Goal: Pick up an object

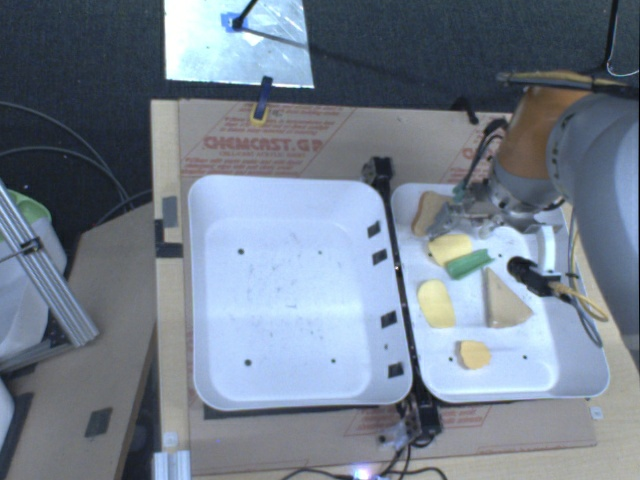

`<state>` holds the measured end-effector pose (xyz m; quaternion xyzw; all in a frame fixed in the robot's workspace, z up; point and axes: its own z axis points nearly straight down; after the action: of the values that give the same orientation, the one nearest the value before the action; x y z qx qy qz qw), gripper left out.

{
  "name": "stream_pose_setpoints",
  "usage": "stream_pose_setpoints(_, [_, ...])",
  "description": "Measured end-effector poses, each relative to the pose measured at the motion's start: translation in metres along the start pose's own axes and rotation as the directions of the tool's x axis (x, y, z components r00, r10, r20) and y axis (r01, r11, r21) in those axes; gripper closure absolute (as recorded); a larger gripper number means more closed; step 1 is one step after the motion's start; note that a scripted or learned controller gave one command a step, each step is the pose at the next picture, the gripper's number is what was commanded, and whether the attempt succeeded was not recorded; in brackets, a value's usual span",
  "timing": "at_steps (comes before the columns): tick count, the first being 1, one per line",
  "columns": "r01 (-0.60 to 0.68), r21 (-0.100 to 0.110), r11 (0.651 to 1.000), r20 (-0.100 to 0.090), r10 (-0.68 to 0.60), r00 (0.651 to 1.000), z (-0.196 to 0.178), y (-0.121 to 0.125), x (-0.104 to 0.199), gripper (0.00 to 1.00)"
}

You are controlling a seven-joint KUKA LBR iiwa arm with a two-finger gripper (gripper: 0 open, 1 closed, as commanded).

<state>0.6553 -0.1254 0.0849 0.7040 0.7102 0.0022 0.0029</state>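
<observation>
Your grey arm [590, 168], with its orange band [530, 118] above the wrist, reaches in from the right over the surface [300, 133]. The gripper [468, 211] is low at the far end of the bin on the view's right [575, 373]. From this angle you cannot tell whether the gripper is spread or pressed together, or whether it has anything. A tan piece [430, 211] lies just beside it toward the bin's inner wall, and a yellow piece [450, 247] lies just below it. A green piece [468, 263] touches the yellow piece's lower edge. Nearer the camera rest a yellow oval [435, 304] and a tan wedge [504, 303]. A small orange-yellow chunk [474, 354] sits apart, toward the near rim. The other bin [210, 268] sits alongside, rim to rim.
</observation>
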Motion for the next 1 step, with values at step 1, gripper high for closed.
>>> stream_pose_setpoints(1, [-0.013,0.006,1.000,0.000,0.013,1.000,-0.0004,-0.0307,-0.0730,0.00])
